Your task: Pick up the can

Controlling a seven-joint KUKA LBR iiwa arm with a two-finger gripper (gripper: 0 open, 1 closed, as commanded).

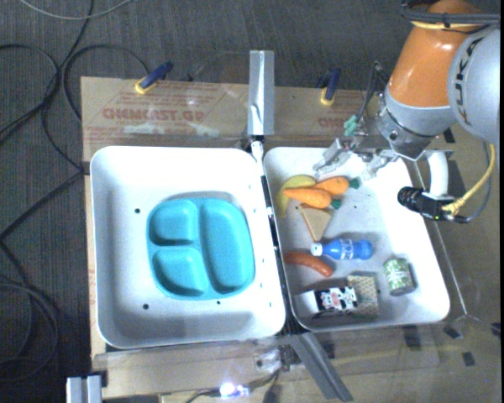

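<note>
The can [397, 275] is small and greenish with a silver top. It lies near the front right corner of the right bin [428, 250]. My gripper [353, 163] hangs over the back of that bin, just above the carrot [317, 193], well behind and left of the can. Its fingers are spread open and nothing sits between them.
The right bin also holds a yellow fruit [297, 182], a bread slice [317, 220], a blue bottle [344, 248], a sausage [309, 263], a cow-patterned carton [336, 300] and a tan block [364, 287] right beside the can. The left bin [118, 183] holds a blue divided tray [202, 246].
</note>
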